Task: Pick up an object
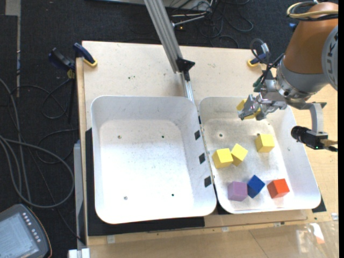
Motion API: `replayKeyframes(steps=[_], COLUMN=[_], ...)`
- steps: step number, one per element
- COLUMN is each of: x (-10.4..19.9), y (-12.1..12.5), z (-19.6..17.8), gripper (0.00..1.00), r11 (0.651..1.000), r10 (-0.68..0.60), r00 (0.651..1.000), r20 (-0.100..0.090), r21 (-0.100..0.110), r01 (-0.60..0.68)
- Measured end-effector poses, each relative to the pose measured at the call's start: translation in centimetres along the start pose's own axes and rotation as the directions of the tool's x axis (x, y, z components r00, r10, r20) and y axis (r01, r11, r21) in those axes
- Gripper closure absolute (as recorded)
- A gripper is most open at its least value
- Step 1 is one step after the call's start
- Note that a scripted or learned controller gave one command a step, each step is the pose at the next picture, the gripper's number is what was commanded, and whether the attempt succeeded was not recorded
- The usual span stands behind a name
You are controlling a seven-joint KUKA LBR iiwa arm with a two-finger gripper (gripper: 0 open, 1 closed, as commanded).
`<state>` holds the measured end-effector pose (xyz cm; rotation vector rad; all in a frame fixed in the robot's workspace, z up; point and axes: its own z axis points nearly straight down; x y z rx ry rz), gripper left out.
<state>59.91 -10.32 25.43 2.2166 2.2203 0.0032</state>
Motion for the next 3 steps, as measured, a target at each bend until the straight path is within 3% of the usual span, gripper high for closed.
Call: replayKeyframes(steps=[1,3], x=[4.7,15.0], y=[0.8,-0.8], z=[0.5,2.5], gripper=[1.0,1.0], r11=[1.0,1.0], r10=[-0.005,-0.006], r00=[1.0,1.0], r20=[-0.002,-0.003], r21=[0.004,0.007], r01=[0.005,0.006])
